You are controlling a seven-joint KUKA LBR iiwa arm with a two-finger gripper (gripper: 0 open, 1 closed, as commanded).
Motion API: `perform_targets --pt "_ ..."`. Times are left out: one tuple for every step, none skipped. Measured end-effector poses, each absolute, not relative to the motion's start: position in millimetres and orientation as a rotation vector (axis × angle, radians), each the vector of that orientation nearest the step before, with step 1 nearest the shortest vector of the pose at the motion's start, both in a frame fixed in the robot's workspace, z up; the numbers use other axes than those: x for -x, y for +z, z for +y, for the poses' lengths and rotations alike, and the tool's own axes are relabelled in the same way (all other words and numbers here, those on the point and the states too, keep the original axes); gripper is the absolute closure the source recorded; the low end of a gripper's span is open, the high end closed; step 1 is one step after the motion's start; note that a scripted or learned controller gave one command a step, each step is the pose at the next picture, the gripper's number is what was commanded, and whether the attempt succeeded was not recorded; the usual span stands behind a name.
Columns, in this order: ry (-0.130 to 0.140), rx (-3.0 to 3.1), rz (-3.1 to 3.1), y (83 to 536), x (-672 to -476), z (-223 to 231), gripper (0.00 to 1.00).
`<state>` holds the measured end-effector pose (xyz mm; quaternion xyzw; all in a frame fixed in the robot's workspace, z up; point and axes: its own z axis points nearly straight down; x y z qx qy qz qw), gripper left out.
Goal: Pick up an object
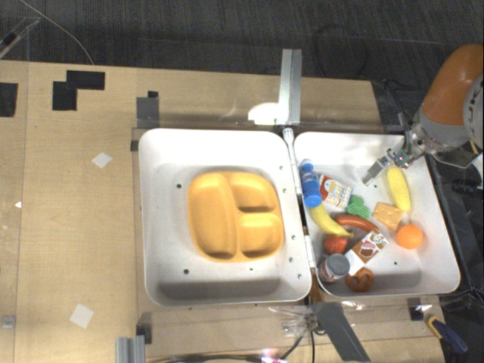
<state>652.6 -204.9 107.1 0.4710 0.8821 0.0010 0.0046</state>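
The corn cob (398, 188) lies in the right bin (446, 267), near its far right corner, beside the cheese wedge (388, 215) and orange (410, 237). It looks light, stiff and ridged; best gripped across its middle. The hand (387, 162) hovers just beside its upper end, grasping nothing; open or clenched, I cannot tell.

We could read no text, brand or number anywhere. The small carton (336, 193) and the packet (370, 246) in the right bin (442, 274) bore coloured print, but it was too small and blurred to read.
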Motion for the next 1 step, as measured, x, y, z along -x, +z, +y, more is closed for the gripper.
perform_targets --pt "0.006 -1.847 2.528 118.1 -671.9 -204.7 0.0"
